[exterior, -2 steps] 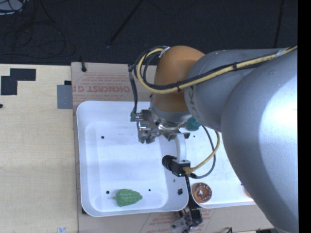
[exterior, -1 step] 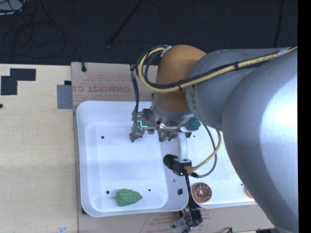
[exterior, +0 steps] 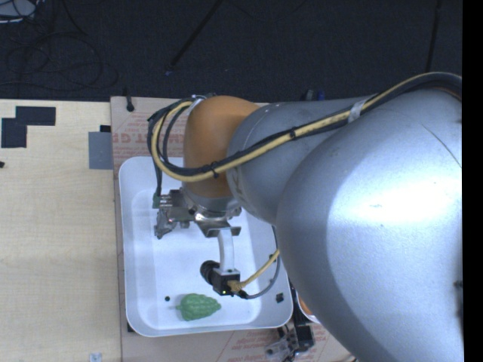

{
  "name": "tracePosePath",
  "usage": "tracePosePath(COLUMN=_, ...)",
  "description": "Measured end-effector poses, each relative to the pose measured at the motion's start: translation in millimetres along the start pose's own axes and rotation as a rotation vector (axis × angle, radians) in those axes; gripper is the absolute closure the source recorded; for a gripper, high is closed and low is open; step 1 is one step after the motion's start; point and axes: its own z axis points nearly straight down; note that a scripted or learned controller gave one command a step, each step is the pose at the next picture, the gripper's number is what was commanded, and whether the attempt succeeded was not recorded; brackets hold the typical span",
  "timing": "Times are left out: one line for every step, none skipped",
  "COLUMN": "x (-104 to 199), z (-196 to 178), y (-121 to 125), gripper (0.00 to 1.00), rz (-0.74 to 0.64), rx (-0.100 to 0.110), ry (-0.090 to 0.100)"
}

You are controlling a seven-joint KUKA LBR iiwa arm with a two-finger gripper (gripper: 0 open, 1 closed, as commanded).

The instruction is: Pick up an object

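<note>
A bumpy green object [exterior: 198,306] lies near the front edge of the left white bin [exterior: 136,277]. My gripper [exterior: 167,217] hangs over the middle-left of that bin, below the orange wrist band, and is well behind the green object and apart from it. I see nothing held in it. The arm's grey body covers the right part of the view.
A tiny dark speck [exterior: 167,300] sits on the bin floor just left of the green object. A small black piece [exterior: 278,298] shows at the bin's right rim. Bare wooden bench [exterior: 53,240] stretches to the left.
</note>
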Motion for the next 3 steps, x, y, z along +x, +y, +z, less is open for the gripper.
tracePosePath(x=39.1, z=5.3, y=-75.2, gripper=0.00, rz=0.002, rx=0.002, ry=-0.002)
tracePosePath(x=37.1, z=58.2, y=-84.5, gripper=0.00, rz=0.008, rx=-0.005, ry=-0.003)
tracePosePath(x=36.6, z=45.5, y=-82.9, gripper=1.00, rz=0.014, rx=-0.003, ry=0.001)
